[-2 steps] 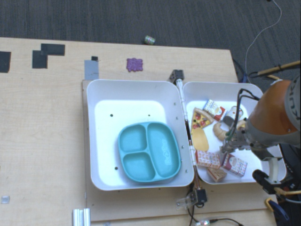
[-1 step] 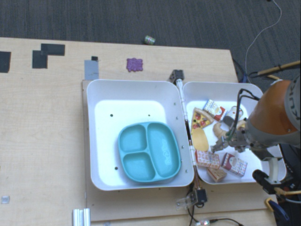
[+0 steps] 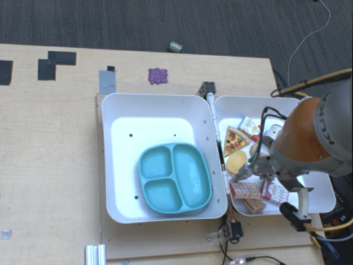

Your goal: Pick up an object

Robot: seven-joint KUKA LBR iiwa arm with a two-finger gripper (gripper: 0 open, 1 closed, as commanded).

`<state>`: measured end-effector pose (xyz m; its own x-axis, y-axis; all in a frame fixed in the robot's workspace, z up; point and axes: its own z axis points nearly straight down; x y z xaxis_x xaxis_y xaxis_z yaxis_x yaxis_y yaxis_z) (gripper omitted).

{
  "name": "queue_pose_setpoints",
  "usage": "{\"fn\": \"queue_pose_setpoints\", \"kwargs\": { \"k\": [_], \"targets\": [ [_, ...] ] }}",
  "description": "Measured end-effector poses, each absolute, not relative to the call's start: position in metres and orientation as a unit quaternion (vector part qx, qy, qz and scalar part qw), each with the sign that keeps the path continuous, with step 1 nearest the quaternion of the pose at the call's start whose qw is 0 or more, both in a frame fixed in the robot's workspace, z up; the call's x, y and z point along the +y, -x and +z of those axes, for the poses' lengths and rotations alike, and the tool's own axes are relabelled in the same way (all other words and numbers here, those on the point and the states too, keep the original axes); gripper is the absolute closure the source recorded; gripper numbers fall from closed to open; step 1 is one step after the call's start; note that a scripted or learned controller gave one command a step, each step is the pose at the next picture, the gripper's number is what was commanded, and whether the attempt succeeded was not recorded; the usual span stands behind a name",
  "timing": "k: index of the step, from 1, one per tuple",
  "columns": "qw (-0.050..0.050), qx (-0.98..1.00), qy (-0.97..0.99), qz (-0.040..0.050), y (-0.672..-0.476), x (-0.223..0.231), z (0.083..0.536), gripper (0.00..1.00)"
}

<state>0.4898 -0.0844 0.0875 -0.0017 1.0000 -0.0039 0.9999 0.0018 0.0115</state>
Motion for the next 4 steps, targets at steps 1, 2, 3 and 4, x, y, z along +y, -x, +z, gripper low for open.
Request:
{"fn": "queue_pose_setpoints", "kwargs": {
  "k": [1,2,3,4],
  "targets": [
    [0.007,0.709,-0.705,0.0050,-0.492,-0.084,0.099,1.00],
    [0.007,0.709,-0.706,0.0048,-0.492,-0.084,0.099,0.00],
    [0.008,0.710,-0.704,0.0063,-0.494,-0.083,0.109,1.00],
    [0.008,0.710,-0.704,0.0062,-0.494,-0.083,0.109,0.00]
  ]
}}
